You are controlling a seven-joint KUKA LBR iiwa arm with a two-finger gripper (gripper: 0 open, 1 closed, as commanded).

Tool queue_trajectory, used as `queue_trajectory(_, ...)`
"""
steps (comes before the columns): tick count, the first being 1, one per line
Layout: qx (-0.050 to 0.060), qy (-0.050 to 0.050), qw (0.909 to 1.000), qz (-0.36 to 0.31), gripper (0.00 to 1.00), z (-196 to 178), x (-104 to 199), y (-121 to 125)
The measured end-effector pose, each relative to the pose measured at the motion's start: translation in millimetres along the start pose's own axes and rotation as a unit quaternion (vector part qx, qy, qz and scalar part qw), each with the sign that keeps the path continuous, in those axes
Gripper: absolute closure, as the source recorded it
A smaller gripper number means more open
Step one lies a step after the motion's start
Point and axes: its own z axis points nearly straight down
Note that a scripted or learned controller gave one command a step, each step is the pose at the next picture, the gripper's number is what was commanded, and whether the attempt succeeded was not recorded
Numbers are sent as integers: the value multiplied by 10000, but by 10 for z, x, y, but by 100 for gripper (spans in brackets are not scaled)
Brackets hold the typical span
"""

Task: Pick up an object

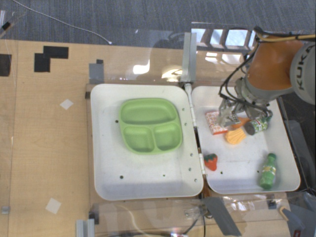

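Two-finger gripper point(230, 118) low in right white bin point(284, 179), over pink-white packet point(215, 122) beside orange toy point(236, 135); jaw state unclear.

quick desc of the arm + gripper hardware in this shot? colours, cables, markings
Grey KUKA arm with a wide orange band above the wrist; part of the dark KUKA lettering shows on the grey shell. Black cables loop from the wrist down to the gripper. The metallic grey two-finger gripper is small and angular.
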Motion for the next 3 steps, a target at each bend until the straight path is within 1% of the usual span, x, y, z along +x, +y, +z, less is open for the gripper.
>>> queue_trajectory(1,-22,89,9830,1835,100,-645,-573,491)
queue_trajectory(2,9,133,9157,4017,100,-634,113,910)
queue_trajectory(3,-1,120,8937,4485,100,-1116,46,1818)
